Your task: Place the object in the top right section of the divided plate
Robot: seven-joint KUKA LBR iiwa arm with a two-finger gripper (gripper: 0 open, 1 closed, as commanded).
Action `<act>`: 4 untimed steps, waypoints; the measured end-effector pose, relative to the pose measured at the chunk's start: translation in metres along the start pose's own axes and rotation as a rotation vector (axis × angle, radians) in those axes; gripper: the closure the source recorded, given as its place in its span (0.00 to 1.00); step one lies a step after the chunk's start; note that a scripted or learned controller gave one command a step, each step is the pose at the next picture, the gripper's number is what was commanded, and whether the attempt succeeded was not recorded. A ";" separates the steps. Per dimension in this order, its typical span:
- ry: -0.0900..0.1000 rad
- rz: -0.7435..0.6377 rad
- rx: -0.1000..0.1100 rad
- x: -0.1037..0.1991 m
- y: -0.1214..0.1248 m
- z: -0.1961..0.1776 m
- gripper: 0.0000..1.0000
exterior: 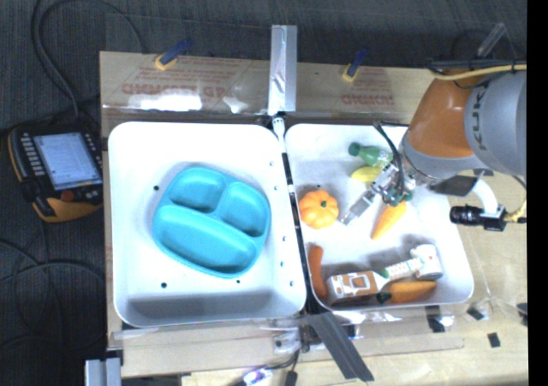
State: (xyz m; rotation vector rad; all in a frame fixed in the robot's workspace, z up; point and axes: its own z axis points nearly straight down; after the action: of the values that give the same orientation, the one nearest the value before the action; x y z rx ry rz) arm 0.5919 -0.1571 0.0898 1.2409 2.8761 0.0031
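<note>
Plate [210, 230]: in left bin, no object in its sections.
Claw [364, 204]: in right bin beside pumpkin [318, 208]; fingers apart, holding nothing.
Left: grasp, carry, place.

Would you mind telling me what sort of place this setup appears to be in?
Most likely a robotics lab: a grey arm with an orange band reaches over two shallow white bins, a handheld control pendant lies on dark carpet, and toy foods like a small orange pumpkin serve as props.
</note>
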 end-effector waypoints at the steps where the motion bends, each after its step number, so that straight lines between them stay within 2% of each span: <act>1: 0.009 0.157 0.006 0.017 -0.028 -0.026 0.00; 2: 0.008 0.128 0.005 0.030 -0.046 -0.073 0.00; 3: -0.010 0.516 -0.008 -0.029 -0.040 -0.015 0.00; 4: -0.026 0.335 -0.014 0.035 -0.017 -0.009 0.00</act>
State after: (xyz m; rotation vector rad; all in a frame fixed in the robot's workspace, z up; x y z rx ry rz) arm 0.5557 -0.1437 0.0987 1.6867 2.6047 0.0097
